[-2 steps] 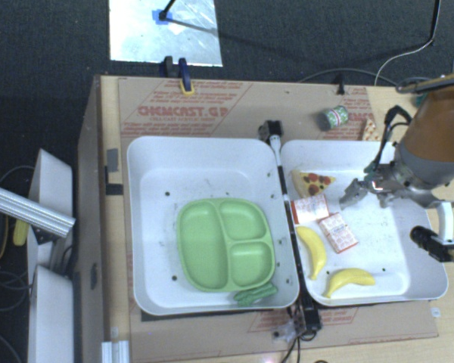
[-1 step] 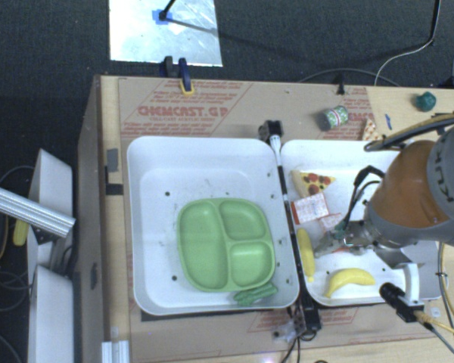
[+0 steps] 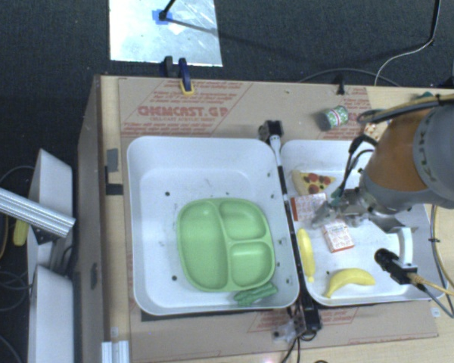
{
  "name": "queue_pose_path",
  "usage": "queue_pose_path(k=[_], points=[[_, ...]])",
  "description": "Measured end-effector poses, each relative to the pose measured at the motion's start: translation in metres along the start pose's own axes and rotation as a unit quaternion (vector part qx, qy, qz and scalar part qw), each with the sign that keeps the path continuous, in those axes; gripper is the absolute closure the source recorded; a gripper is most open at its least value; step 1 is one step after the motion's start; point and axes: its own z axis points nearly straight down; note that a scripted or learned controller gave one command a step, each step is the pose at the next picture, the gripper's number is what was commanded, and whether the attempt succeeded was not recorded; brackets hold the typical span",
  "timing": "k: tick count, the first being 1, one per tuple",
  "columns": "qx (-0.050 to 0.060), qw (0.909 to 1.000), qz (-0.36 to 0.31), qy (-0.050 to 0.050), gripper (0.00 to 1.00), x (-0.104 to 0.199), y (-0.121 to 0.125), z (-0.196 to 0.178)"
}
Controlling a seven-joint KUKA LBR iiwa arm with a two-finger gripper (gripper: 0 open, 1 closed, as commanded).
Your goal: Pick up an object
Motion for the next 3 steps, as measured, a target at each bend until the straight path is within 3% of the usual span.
queue_pose_path(k=[1, 2, 3], points=[[0.0, 1.0, -0.001, 0.0, 0.0, 0.001, 0.072, 0.0], [0.0, 1.0, -0.001, 0.0, 0.0, 0.024, 0.107, 0.0], [0.004, 1.0, -0.003, 0.0, 1.0, 0.023, 0.106, -0.01]])
